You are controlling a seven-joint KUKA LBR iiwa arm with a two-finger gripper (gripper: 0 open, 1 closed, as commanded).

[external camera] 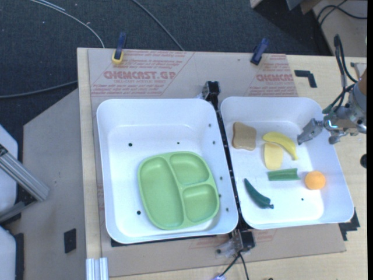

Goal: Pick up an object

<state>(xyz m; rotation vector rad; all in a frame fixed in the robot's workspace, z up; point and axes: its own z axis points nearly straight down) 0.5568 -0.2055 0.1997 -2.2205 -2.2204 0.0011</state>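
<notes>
The right bin holds a tan bread slice, a yellow banana, a pale yellow wedge, a green block, an orange ball and a dark green pepper. My gripper hangs over the bin's upper right part, right of the banana and above the orange ball. Its fingers are spread open with nothing between them.
In the left bin lies a light green divided plate. A black clamp sits where the two bins meet at the back. Blue clips hold the cardboard sheet along the far edge.
</notes>
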